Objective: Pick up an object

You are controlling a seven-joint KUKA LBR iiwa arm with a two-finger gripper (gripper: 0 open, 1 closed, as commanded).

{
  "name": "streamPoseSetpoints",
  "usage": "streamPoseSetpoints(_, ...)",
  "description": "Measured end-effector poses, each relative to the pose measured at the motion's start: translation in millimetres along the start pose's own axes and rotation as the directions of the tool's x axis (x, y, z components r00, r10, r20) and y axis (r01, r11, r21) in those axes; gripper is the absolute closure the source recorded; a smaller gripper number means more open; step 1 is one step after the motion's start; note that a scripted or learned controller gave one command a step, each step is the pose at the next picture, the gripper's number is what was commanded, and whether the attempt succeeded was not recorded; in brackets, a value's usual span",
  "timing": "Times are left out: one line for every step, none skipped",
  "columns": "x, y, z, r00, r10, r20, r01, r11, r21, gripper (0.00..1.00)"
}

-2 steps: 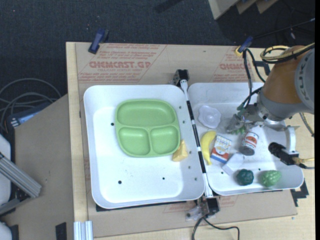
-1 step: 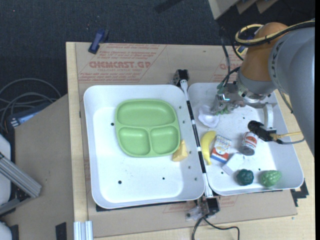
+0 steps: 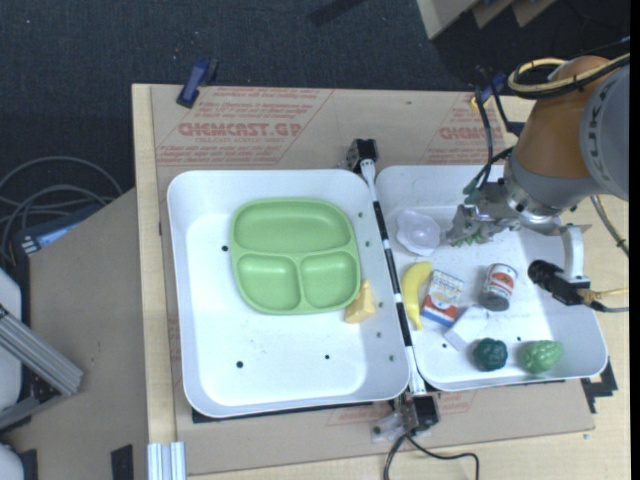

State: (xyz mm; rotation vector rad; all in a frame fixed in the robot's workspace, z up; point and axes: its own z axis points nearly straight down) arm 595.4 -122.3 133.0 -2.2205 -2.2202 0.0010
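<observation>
My gripper [image 3: 468, 228] hangs low over the back of the right bin [image 3: 575, 313], just right of a clear plastic cup [image 3: 418, 232]. A greenish patch shows at its tip, and I cannot make out what it is. Further forward in that bin lie a yellow banana [image 3: 413, 290], a small red, white and blue box [image 3: 443, 299], a small can [image 3: 498, 285], a dark green ball [image 3: 489, 354] and a light green lumpy object [image 3: 540, 356].
The left bin [image 3: 200, 298] holds a green divided plate [image 3: 295, 253] and a yellow wedge [image 3: 360, 306] against its right wall. The ridge between the bins [image 3: 390, 268] runs close to the banana. A black cable [image 3: 565, 283] trails over the right bin's right side.
</observation>
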Motion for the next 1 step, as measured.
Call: streamPoseSetpoints(58.2, -55.7, -102.9, 1.000, -0.002, 0.000, 0.002, 1.000, -0.004, 1.00)
